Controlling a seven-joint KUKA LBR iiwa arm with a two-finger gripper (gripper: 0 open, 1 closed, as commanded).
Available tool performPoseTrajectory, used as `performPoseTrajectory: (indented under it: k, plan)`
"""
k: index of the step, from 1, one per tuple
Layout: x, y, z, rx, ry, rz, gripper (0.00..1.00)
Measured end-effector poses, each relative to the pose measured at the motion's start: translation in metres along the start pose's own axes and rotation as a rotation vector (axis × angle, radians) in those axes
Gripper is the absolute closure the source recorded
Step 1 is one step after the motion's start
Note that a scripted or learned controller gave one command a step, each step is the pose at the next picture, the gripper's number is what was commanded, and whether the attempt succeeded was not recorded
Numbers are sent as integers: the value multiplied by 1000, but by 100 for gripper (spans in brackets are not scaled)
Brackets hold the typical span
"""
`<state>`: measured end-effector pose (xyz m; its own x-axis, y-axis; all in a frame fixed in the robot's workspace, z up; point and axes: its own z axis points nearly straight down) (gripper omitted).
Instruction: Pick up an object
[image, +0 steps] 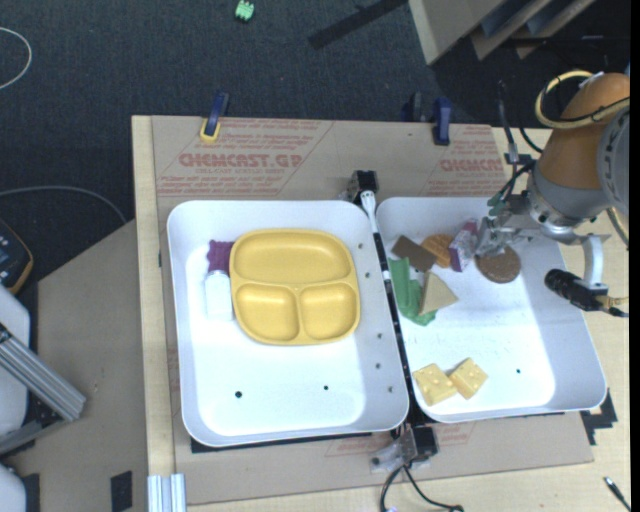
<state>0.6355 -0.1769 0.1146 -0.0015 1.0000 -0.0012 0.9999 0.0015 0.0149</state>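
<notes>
The gripper (489, 236) hangs over the back of the right bin (560, 350), just above a round brown cookie-like disc (499, 266). Left of it lie a small purple piece (458, 250), an orange piece (437, 246), a dark brown slab (411, 251), a tan triangular wedge (436, 293) and a green strip (409, 293). Two yellow cheese-like blocks (450, 381) sit near the bin's front edge. The arm's wrist hides the fingertips.
The left bin (260, 400) holds a yellow three-compartment plate (294, 285), with a purple object (219, 254) and a white object (216, 296) beside its left edge. A black cylinder on the arm (572, 288) juts over the right bin's right side. Clamps sit at the bench's back edge.
</notes>
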Motion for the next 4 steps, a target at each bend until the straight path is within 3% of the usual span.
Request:
performPoseTrajectory:
  k: [2,4]
  plan:
    - [-4,0,-115,6,-2,1,100]
    - [80,-73,-126,20,4,-1,100]
